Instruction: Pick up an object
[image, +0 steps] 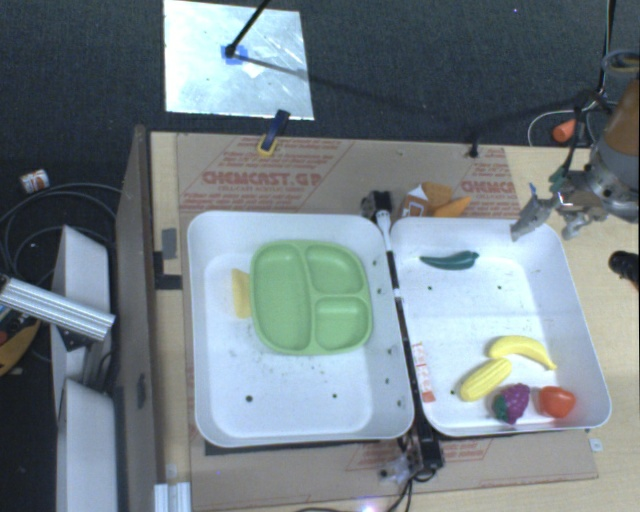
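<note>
Two white bins (300, 425): one green plate (310, 297), five toy foods (519, 349); empty hand (551, 215) spread open.

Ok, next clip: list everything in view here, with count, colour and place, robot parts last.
bins: two, white, side by side on the bench
divided plate: one, light green, in the left bin
flat piece: one, yellow, at the plate's left edge
pepper: one, dark green, top of the right bin
banana: one, yellow, lower right of the right bin
corn: one, yellow, below the banana
grapes: one bunch, purple, right of the corn
tomato: one, red-orange, right bin's lower right corner
end effector: one, grey, open, above the right bin's top right corner
</note>
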